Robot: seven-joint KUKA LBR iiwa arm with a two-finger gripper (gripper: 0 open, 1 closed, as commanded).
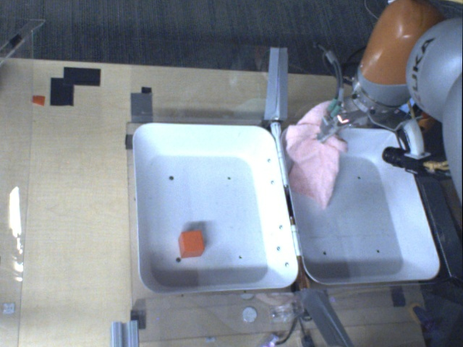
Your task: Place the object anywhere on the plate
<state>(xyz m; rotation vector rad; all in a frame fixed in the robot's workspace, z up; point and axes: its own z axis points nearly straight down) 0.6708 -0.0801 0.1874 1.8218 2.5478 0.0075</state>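
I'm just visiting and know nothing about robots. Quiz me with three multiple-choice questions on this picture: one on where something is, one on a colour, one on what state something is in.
1. Where does the small block lie?
A. In the left bin
B. In the right bin
C. On the wooden bench

2. What colour is the cloth?
A. Blue
B. Pink
C. Green

3. How does the cloth lie?
A. Folded into a neat square
B. Rolled into a tight tube
C. Crumpled, hanging from the gripper against the right bin's left wall

Answers:
1. A, the orange block sits on the floor of the left bin, near its front left corner.
2. B, the fabric is pale pink.
3. C, its top is bunched at the gripper and the rest drapes loosely down.
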